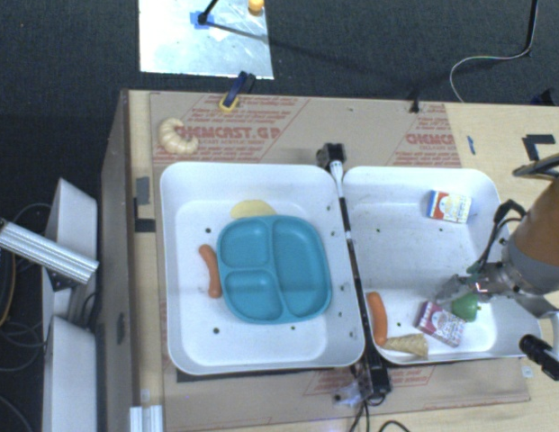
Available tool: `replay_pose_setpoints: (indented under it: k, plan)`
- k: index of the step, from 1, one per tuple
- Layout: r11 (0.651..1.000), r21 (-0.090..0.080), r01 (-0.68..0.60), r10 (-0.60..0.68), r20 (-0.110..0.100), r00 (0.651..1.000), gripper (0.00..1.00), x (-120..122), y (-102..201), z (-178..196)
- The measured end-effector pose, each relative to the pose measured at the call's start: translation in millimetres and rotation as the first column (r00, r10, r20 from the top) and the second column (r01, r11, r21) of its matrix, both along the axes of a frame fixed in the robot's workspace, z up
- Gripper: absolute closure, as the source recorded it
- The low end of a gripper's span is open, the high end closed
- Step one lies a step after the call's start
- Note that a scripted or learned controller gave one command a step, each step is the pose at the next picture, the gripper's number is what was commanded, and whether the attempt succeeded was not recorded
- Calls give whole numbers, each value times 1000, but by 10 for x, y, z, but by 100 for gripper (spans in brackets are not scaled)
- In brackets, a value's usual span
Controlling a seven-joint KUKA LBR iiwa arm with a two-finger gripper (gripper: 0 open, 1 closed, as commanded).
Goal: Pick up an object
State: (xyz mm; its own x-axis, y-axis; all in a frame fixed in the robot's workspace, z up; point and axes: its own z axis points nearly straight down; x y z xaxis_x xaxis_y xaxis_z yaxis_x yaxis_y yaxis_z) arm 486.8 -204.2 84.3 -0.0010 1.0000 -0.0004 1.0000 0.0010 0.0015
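Lower right of the frame, right bin (pixel 414 183): the gripper (pixel 466 293) sits low over a green object (pixel 465 308), beside a maroon packet (pixel 440 323); cannot tell its state or whether it grips anything. Same bin: carton (pixel 447 206) upper right, sausage (pixel 377 317) and cone (pixel 406 345) at lower left. Left bin (pixel 184 232): blue tray (pixel 273 268), second sausage (pixel 210 270), yellow piece (pixel 252 209).

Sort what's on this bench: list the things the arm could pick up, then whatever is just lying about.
Candidates for picking:
green object at the gripper
red packet
cone
sausage
small carton

Lying about:
blue tray
second sausage
yellow item
croissant-shaped thing, outside the bins
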Motion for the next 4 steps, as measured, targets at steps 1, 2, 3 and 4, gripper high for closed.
replay_pose_setpoints:
  k: [1, 2, 3, 4]
  plan:
    - [1000, -1, -1, 1, 5, 1000, 100, 18, -2, 112]
    - [1000, 1, -3, 3, 3, 1000, 100, 159, 717, 890]
    - [1000, 1, -3, 3, 0, 1000, 100, 388, 1286, 998]
    - [1000, 0, -2, 2, 0, 1000, 0, 387, 1280, 998]
